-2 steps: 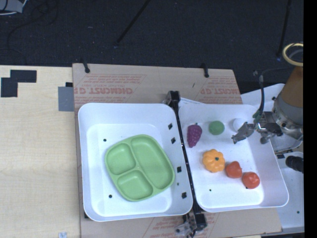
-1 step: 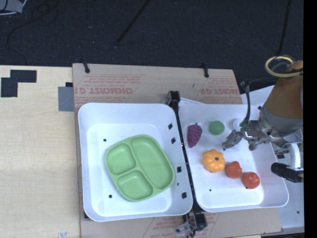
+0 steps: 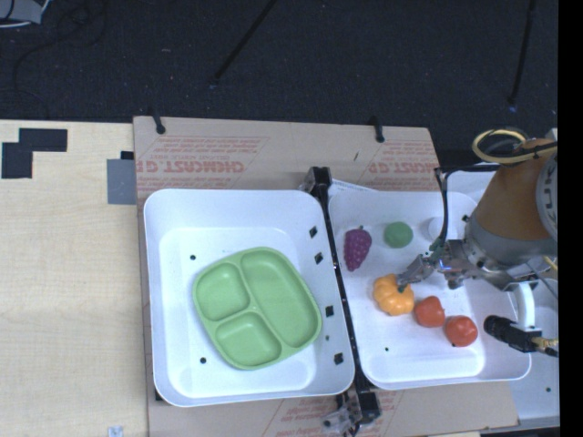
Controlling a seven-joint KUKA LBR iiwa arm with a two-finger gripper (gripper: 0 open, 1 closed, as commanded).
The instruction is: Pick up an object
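On the pale wooden surface [image 3: 64,271] I see the left shallow white bin [image 3: 173,235] holding a smooth green three-compartment plastic plate [image 3: 256,309], with open floor around it. In the right white bin [image 3: 419,367] lie a bumpy purple grape cluster [image 3: 356,247], a round green lime-like fruit [image 3: 397,235], a lobed orange pepper [image 3: 393,296] and two glossy red tomatoes [image 3: 429,311] [image 3: 461,330]. The gripper [image 3: 407,281] has its fingers slightly apart, tips just beside the pepper, clamping nothing.
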